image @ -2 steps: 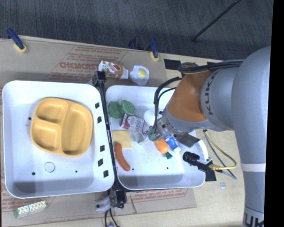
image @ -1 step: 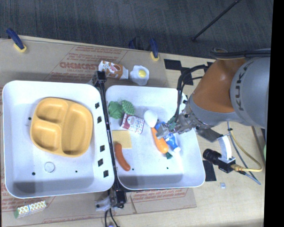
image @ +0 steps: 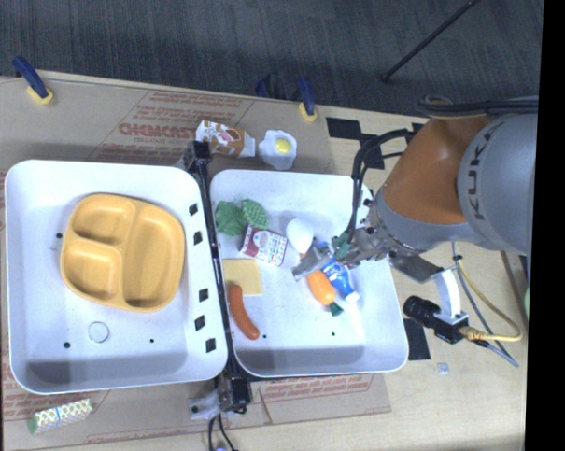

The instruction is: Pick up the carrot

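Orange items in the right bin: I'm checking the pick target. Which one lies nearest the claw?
The short carrot, right beside the claw; the long sausage lies by the divider.

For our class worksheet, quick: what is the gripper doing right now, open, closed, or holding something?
Gripper: low in the right bin, right beside the carrot; whether it is open, shut or gripping anything cannot be told.

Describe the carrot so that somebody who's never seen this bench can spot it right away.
Look in the right bin, toward its right side, just below the gripper. The carrot is the short orange piece beside a blue and white packet; the sausage by the left wall is longer and redder.
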### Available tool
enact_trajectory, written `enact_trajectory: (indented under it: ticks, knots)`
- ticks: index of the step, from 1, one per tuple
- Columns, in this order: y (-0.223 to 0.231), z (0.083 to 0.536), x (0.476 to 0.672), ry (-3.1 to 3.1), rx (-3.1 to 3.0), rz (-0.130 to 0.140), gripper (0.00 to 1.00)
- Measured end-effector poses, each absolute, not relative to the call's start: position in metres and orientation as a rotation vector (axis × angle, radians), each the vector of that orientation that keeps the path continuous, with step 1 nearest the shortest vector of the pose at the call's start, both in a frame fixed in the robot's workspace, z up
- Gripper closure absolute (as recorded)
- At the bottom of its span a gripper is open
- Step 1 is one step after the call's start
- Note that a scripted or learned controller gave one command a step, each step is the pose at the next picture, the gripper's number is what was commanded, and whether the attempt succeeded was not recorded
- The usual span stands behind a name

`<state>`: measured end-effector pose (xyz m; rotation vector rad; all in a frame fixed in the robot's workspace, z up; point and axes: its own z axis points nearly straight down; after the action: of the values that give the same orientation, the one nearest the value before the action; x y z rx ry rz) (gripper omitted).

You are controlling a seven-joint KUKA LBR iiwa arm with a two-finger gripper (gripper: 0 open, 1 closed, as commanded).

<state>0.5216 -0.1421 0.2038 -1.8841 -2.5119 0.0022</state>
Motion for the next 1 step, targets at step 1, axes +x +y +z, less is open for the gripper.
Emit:
enact_trajectory:
  ticks: [1]
  knots:
    - [-0.1158,0.0911,0.5305,-2.42,-1.998,0.003,0.0]
